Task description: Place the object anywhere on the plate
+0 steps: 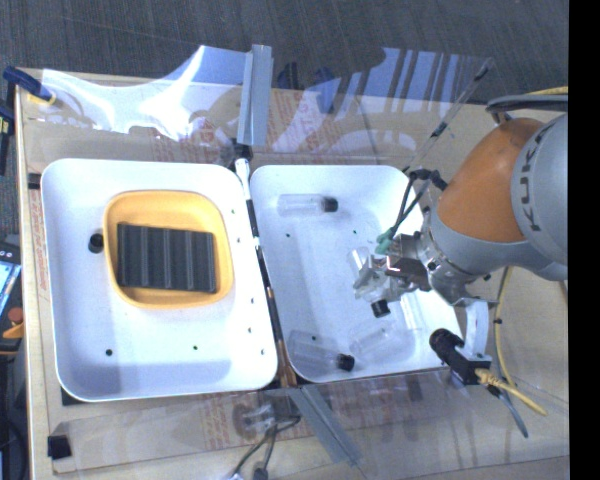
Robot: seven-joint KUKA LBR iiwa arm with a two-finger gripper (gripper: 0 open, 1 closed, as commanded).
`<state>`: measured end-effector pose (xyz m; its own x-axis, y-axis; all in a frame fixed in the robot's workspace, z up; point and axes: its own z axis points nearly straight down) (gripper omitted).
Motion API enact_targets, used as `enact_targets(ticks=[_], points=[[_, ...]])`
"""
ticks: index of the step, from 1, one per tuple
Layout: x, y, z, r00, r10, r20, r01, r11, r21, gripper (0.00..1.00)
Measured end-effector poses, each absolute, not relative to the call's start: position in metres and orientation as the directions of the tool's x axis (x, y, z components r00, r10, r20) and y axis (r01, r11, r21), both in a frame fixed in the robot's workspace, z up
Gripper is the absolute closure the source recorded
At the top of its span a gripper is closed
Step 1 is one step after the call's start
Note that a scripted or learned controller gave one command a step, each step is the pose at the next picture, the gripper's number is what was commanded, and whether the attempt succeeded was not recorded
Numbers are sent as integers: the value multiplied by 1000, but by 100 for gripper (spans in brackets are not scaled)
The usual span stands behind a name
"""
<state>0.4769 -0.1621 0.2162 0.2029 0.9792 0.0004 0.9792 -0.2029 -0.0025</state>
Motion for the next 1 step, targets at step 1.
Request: enact_targets(ticks=[1], points=[[531,-122,234,17,1000,0,1000,-17,-2,100]])
